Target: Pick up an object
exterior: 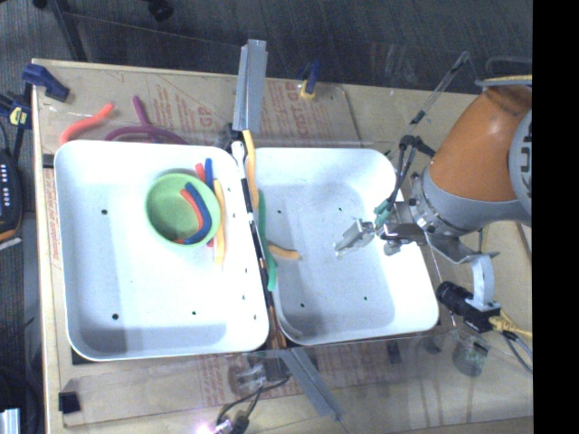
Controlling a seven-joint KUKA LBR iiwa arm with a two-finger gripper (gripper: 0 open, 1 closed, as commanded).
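**Two bins, claw low over the right one**

Two shallow white bins sit side by side on the counter (pixel 362 107), seen from the one overhead camera. The left bin (pixel 109 306) holds a green bowl (pixel 176 208) near its upper middle, with red (pixel 192 202), blue (pixel 206 172) and yellow (pixel 218 220) strips lying in and against the bowl's right side. Along the seam between the bins more thin pieces stand in a line, among them a yellow stick (pixel 250 165).

The right bin (pixel 362 319) carries a small yellow-orange object (pixel 283 253) at its left side, just beside the dividing wall. The arm (pixel 484 156) comes in from the right, its orange band above the grey wrist. The claw (pixel 355 236) hangs over the middle right of this bin, well apart from the yellow-orange object. Whether its fingers are spread or closed cannot be told at this angle and blur, and nothing is visible between them.

Behind the left bin, on the counter, lie an orange piece (pixel 86 123) and a purple loop (pixel 145 132). A blue clamp (pixel 43 81) grips the counter's far left corner.
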